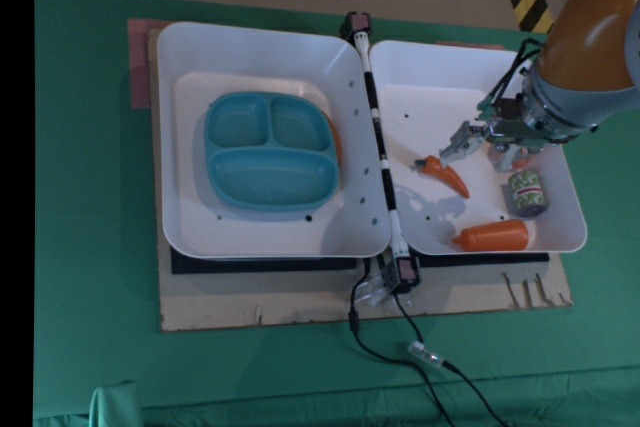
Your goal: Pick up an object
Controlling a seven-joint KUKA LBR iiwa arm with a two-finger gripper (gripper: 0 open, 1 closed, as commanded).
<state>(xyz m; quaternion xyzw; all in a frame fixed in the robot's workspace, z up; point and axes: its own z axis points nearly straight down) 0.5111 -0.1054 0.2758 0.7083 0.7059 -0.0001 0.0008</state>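
Note:
In the right bin (pixel 560 225) lie three things. A small orange carrot (pixel 445 174) with a green top rests near the middle. A larger orange piece (pixel 492 235) lies along the front wall. A small patterned can (pixel 526 192) lies on its side at the right. My gripper (pixel 489 149) hangs above the bin's right half, just behind the can and to the right of the small carrot. Its fingers (pixel 461 143) stand apart, open, with nothing held between them.
The left bin (pixel 180 215) holds a teal divided plate (pixel 270 151), with an orange edge (pixel 337 137) peeking out at the plate's right side. A black-and-white rod (pixel 379 130) runs between the bins. Cables (pixel 420 355) trail off the bench front.

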